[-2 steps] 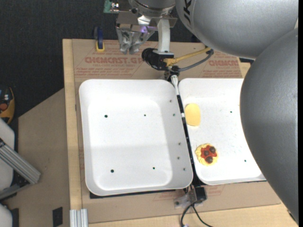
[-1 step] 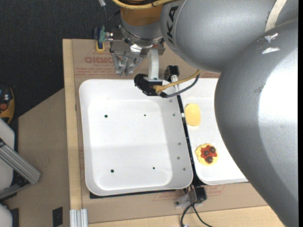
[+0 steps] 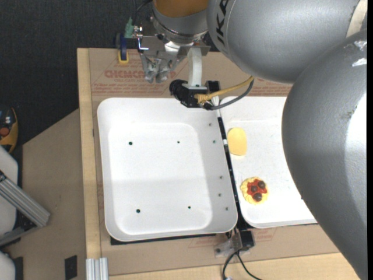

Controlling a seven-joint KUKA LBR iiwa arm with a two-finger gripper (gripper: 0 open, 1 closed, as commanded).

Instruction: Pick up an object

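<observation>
My gripper [image 3: 156,73] hangs high above the bench's far edge, just beyond the back rim of the left bin [image 3: 116,156], with nothing visible between its fingers. In the right bin [image 3: 274,214] lie two things: a pale yellow oval piece [image 3: 237,141] near the bin's left wall, and a small round yellow pastry with red and dark berries [image 3: 255,190] closer to the front. The grey arm covers the right part of that bin.
The left bin shows only its white floor with a few small dark dots. A brown board [image 3: 93,98] underlies both bins. Metal framing [image 3: 23,203] stands off the bench at the left.
</observation>
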